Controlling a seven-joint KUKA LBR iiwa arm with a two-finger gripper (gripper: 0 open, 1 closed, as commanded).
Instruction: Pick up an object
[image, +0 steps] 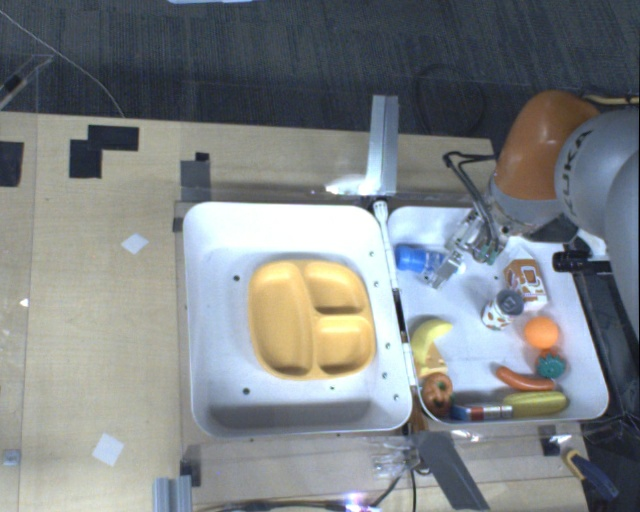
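- Hovering in the right bin (600, 395), the gripper (462, 255) sits just right of the blue bottle (418, 259); its opening can't be told.
- Bottle looks light, rigid, slippery; grasp mid-body.

Wooden bench (90, 330), pale grain, black patches at its far left. Two white bins sit directly on it, side by side: the left bin (215, 400) and, touching it, the right bin (590, 385). White scraps dot the near left.

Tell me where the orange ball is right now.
The orange ball lies in the right bin, near its right side, just above the teal object and right of the small can.
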